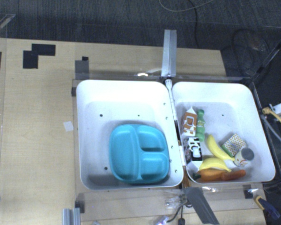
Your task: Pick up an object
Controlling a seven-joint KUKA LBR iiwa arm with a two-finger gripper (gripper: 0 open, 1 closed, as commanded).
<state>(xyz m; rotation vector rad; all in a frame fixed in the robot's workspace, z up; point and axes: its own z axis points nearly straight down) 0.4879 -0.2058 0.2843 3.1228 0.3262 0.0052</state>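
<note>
Two white bins sat side by side on a pale wood worktop (33,139), seen from above at a slant. The left bin (91,97) held a blue divided plate (139,153) lying toward its near edge, w/ bare floor behind it. The right bin (234,100) carried the clutter, all packed into its near half: an orange-and-white carton (189,121) against the dividing wall, a green bottle (200,124) just beside it, a black-and-white pack (194,149) below them, two bananas (214,155) touching each other, an orange carrot-like piece (216,175) along the front wall, a patterned packet (233,144) and a small can (244,155) further right.

The task appeared not yet begun: every item lay in a bin, nothing lifted, so approach, grasp and lift were all left. As for the gripper, apart or together couldn't be told. Likeliest targets lay in the right bin's near half.

Labels were too small to read; no brand or writing could be made out.
</note>
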